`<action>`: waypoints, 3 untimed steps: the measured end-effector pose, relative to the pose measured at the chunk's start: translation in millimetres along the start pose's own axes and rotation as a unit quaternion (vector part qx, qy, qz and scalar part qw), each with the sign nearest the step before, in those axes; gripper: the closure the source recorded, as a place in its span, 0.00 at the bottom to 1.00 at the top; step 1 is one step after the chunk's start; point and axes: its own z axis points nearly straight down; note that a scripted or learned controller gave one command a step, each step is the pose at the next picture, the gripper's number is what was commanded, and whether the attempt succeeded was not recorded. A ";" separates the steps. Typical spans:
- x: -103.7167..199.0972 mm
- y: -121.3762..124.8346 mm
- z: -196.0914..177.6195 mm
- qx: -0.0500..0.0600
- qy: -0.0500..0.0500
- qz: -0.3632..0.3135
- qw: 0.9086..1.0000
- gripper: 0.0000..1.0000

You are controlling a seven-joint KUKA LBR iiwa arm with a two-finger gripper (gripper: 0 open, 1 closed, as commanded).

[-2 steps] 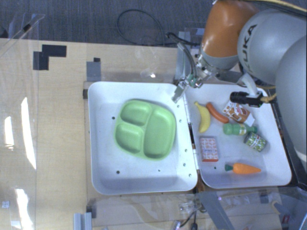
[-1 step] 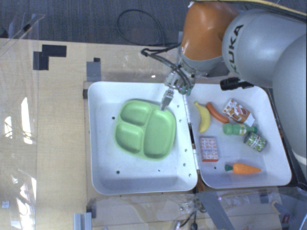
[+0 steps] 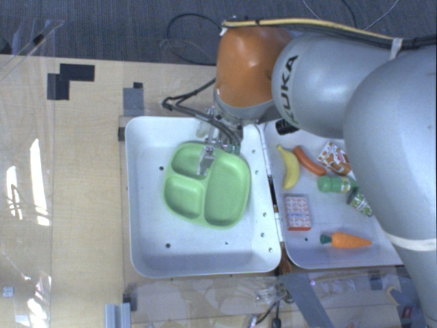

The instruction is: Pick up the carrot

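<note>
Camera view, from left to right: the gripper [image 3: 207,157] hangs over the left bin [image 3: 147,251], just above a green divided plate [image 3: 205,185] that sits in the middle of that bin. I cannot tell how it is set. To its right, in the other bin [image 3: 311,255], lie a banana [image 3: 291,168], a small red-patterned card [image 3: 297,211] and a green bottle [image 3: 336,184]. The carrot [image 3: 347,240] lies well apart from the tool, down to its right and untouched, so the reach must cross bins. "KUKA" reads on the arm [image 3: 321,87].
</note>
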 end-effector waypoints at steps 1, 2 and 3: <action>-2.1 -12.2 34.8 -0.003 -0.005 0.035 0.999 0.00; 1.6 25.1 44.4 -0.001 -0.007 0.045 0.999 0.00; -0.6 25.6 33.5 -0.005 -0.011 0.046 0.999 1.00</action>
